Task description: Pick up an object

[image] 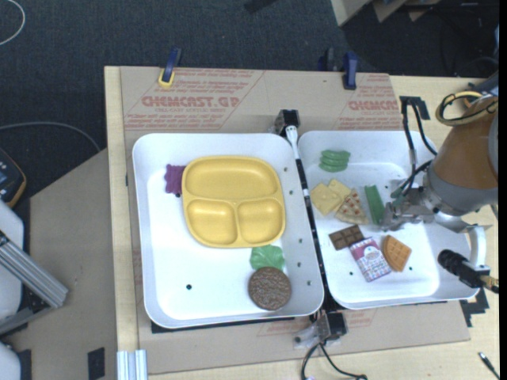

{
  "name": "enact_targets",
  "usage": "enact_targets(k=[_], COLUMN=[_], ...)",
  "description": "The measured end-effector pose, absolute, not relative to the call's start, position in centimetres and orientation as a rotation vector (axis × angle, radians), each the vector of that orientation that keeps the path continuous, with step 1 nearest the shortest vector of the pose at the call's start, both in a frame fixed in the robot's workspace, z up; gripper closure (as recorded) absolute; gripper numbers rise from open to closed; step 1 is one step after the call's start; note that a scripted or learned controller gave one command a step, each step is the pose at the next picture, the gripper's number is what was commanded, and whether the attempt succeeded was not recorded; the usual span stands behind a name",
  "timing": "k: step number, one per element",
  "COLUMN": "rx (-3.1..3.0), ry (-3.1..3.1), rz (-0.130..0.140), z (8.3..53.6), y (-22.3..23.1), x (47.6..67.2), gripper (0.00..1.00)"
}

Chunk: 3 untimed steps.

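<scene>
Objects for picking lie scattered over two shallow white plastic bins; none sits between the gripper's fingers.

Left white bin (158, 236): largest item is a yellow three-compartment plastic tray (234, 199), centred slightly toward 12 o'clock. A purple toy piece (174, 178) touches the tray's 9 o'clock edge. A green leafy toy piece (267, 256) sits at the tray's 5 o'clock corner, and a round brown patty-like disc (270, 288) lies just below it, near the bin's 5 o'clock corner.

Right white bin (412, 287): grey arm with orange band (467, 165) enters from 3 o'clock. Two-finger gripper (394, 212) hangs low near the bin's centre, just beside a green stick-shaped piece (373, 203). Whether the fingers are spread or closed: cannot tell, too small and dark.

Other contents, large to small:
- pale yellow cheese-like slice (328, 196), at 9 o'clock of the green stick
- pink-and-white small packet (370, 260), toward 6 o'clock
- tan waffle-textured triangle (352, 207), touching the cheese slice
- orange cracker-like wedge (397, 253), just beside the packet at 3 o'clock
- ridged green oval piece (334, 160), at 11 o'clock in the bin
- brown chocolate-like square (345, 237), touching the packet's upper corner
</scene>
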<state>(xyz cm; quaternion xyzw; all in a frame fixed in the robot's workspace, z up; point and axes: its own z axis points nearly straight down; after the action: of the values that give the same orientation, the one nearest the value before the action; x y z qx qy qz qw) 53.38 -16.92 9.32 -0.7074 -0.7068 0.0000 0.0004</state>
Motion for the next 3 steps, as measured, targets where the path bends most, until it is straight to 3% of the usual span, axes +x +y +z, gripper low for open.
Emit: enact_targets(k=[3], rx=[-2.222], ry=[-2.224], rz=[0.000], z=[22.0], y=[-15.8], x=[54.3], gripper=[1.00])
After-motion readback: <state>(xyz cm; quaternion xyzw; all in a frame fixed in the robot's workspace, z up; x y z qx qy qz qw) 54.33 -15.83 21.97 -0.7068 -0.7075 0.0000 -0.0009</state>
